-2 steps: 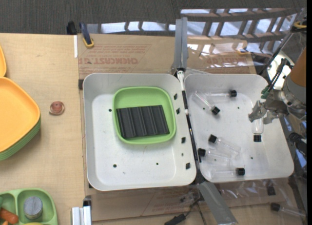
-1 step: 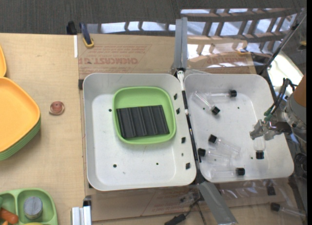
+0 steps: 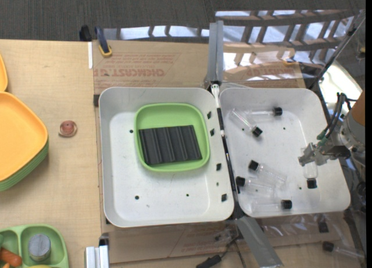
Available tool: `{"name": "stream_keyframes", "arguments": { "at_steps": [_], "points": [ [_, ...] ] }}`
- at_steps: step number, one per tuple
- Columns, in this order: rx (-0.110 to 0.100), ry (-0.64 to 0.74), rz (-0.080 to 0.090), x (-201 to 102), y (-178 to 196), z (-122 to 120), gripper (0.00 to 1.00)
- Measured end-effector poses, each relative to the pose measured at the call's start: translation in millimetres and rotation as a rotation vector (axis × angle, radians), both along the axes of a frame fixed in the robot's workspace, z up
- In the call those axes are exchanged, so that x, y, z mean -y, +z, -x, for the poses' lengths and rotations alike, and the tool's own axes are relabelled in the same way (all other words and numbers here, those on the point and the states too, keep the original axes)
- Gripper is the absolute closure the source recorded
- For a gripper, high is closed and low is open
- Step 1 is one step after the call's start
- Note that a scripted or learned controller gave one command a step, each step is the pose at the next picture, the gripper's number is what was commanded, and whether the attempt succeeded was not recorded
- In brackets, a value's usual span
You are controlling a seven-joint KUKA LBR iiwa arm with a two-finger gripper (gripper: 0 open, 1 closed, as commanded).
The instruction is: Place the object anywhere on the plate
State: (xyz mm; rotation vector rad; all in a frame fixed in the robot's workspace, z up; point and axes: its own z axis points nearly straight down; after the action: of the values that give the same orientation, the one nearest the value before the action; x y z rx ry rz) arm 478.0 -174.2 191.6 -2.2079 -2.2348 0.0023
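A green plate (image 3: 171,113) lies in the left white bin (image 3: 168,197), and a black ribbed slab (image 3: 170,145) rests flat on it. The right bin (image 3: 285,139) holds several clear vials with black caps, such as one vial (image 3: 247,122) at the back and another vial (image 3: 267,172) near the middle. My gripper (image 3: 309,157) hangs low over the right bin's right side, just above a capped vial (image 3: 311,178). From this slant I cannot see whether anything is in its grasp.
Stacked orange plates (image 3: 17,139) and a small red knob (image 3: 68,127) sit on the wooden bench to the left. A green compartment tray (image 3: 29,246) is at the bottom left. Cardboard (image 3: 151,72) lies behind the bins, and a metal rack (image 3: 279,28) stands at the back right.
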Motion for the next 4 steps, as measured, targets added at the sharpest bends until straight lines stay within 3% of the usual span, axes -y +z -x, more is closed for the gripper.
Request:
{"name": "stream_keyframes", "arguments": {
  "at_steps": [1, 2, 3, 4],
  "points": [
    [-0.002, 0.078, -0.002, -4, -11, 0, 1.00],
    [0.002, 0.132, 0.000, 6, 27, 0, 1.00],
    [-0.002, 0.292, -0.002, 24, -22, 1, 1.00],
    [0.002, 0.418, 0.000, 25, 26, 0, 1.00]
  ]
}}
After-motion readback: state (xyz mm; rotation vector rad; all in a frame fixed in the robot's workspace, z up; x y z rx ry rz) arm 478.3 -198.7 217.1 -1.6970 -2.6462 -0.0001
